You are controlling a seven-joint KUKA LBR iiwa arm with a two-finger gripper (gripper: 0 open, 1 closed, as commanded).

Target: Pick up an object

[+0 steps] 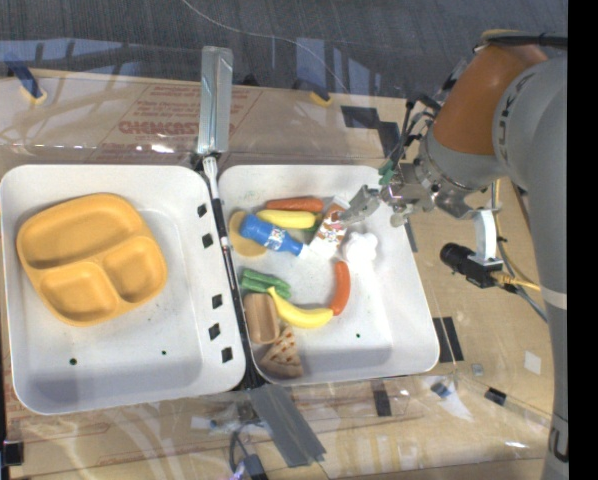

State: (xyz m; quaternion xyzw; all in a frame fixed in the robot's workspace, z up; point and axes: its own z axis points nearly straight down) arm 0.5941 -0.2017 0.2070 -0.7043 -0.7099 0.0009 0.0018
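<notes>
The right bin [404, 343] holds a heap of toy food. A blue bottle [270, 235] lies beside a yellow piece [287, 218] and an orange-red sausage [295, 205] near the far wall. A small red-and-white item [329, 231] and a white lump [361, 248] sit to their right. My gripper [362, 204] hangs over the bin's far right part, just above and to the right of the red-and-white item. Nothing is visibly held in it.
A red sausage [341, 286], a banana [302, 315], a green piece [265, 283], a brown bread piece [261, 318] and a waffle wedge [282, 354] fill the near left of the right bin. A yellow divided plate [89, 256] lies in the left bin [129, 378].
</notes>
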